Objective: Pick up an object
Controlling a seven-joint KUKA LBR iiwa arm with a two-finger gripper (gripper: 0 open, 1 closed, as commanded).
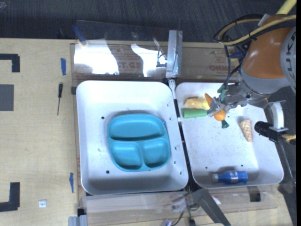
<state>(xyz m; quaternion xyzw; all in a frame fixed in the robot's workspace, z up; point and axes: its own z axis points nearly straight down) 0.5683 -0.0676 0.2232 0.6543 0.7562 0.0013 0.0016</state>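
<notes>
Two shallow white plastic bins stand side by side on the light wooden tabletop (pixel 37 140). The left bin (pixel 89 102) holds a light blue plastic plate with three compartments (pixel 138 141), which lies flat near the middle of the bin floor. The right bin (pixel 263 168) holds several small things. Near its upper left corner there is a yellow piece of toy food (pixel 193 101), and directly below it, touching it, lies a green block-shaped toy (pixel 194 112). Just to the right of these two is a small orange round toy (pixel 219 116) with a dark green pointed part (pixel 225 124) beside its lower edge. A beige cone-shaped toy that looks like a shell (pixel 246 129) lies further to the right, apart from the others. Close to the lower wall of the right bin a blue plastic bottle with a pale cap (pixel 230 176) lies on its side. The grey arm with the orange band (pixel 265 55) reaches in from the right, and its gripper (pixel 221 102) is low over the upper left part of the right bin, just above the small orange round toy and just beside the yellow piece. The parts of the gripper blend with the toys under them, so I cannot tell if the fingers are apart or together, and I cannot tell if any toy is between them. On the tabletop to the left of the bins lies a thin dark tool like a screwdriver (pixel 59 98).
</notes>
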